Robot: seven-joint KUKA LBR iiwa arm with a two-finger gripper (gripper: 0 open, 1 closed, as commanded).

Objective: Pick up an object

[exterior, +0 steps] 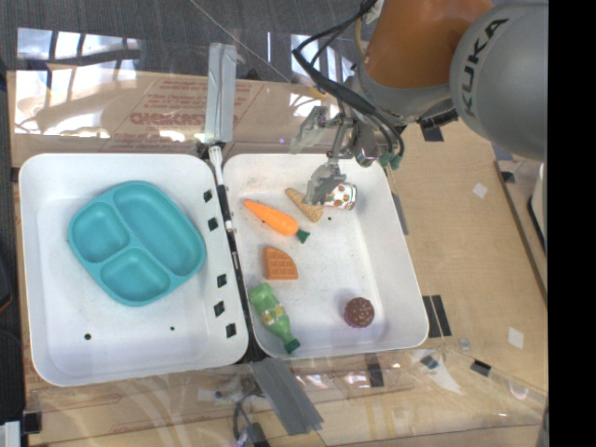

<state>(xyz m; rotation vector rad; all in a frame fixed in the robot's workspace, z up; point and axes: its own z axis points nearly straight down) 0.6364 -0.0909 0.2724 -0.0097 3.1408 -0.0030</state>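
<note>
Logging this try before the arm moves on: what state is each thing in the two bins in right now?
Teal divided plate: flat in left bin, compartments bare.
Carrot: lying loose, right bin.
Waffle piece: lying flat.
Green bottle: on its side.
Brown ball: resting loose.
Cone: lying beside the hand.

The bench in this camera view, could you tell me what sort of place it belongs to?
Most likely a robot-manipulation lab bench, not a kitchen. A KUKA arm with its gripper reaches over two white bins; the food is toys, such as a carrot and a waffle, and tape marks the bench.
</note>
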